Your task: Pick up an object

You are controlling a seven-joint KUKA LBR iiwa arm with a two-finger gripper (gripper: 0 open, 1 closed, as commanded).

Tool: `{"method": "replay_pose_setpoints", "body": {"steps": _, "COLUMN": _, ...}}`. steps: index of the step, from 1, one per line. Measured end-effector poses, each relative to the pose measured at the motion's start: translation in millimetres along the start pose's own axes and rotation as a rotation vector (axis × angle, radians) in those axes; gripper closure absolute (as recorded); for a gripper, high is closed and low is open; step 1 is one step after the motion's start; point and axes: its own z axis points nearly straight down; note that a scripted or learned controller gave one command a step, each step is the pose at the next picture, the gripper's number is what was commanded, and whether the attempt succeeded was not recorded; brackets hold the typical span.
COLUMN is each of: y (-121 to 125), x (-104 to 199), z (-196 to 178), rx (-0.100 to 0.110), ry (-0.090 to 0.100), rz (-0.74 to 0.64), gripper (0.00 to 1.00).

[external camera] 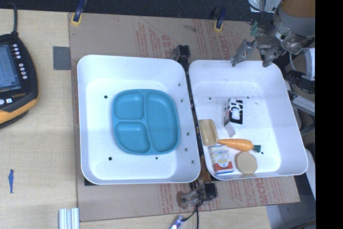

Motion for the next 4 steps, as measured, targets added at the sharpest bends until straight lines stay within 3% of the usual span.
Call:
{"method": "replay_pose_setpoints", "body": {"steps": 1, "y": -40, "x": 1, "z": 134, "rx": 0.003, "ry": 0.0, "rz": -0.001, "gripper": 0.0}}
{"method": "replay_pose_setpoints", "body": {"steps": 2, "y": -66, "x": -34, "z": 165, "rx": -0.001, "ry": -0.001, "rz": -0.001, "gripper": 0.0}}
{"method": "replay_pose_setpoints", "body": {"steps": 3, "y": -65, "x": -34, "z": 154, "rx": -0.001, "ry": -0.002, "rz": -0.005, "gripper": 1.0}}
{"method": "replay_pose_setpoints", "body": {"steps": 4, "y": -66, "x": 44, "z": 65, "rx": -0.002, "ry": 0.001, "rz": -0.002, "gripper": 1.0}}
